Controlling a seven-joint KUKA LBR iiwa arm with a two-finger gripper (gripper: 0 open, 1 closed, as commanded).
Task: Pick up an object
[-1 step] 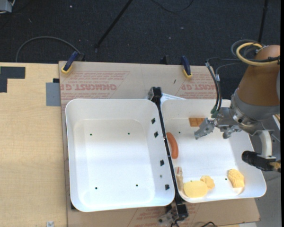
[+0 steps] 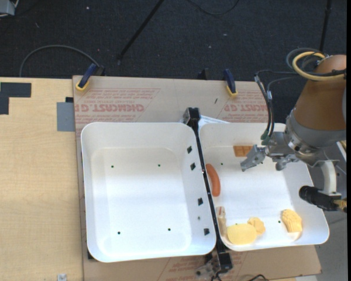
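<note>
Two shallow white bins sit side by side on a sheet of printed cardboard (image 2: 134, 101) that is clamped to the bench at its far edge by two clips with yellow and blue handles. The left bin (image 2: 99, 151) shows only its white floor with a few small dark dots. The right bin (image 2: 316, 233) holds the objects. An orange sausage-shaped piece (image 2: 213, 180) lies against the bin's left wall, close to the black divider where the two bins meet. A small orange-brown block (image 2: 242, 151) rests near the far wall. Along the near edge lie a pale yellow rounded lump (image 2: 242, 234) with a smaller yellow piece (image 2: 257, 224) touching its right side, and a thin cream-coloured strip (image 2: 222, 218) stands just left of them by the divider. A yellow corn cob (image 2: 291, 220) lies further right, near the near-right corner, apart from the lump. The arm enters from the right, its orange band visible above the wrist, and the gripper (image 2: 269, 158) hangs over the far-centre part of the right bin, just right of the orange-brown block. Its two fingers are spread apart, with nothing between them. None of the objects touches the gripper; all rest on the bin floor.
</note>
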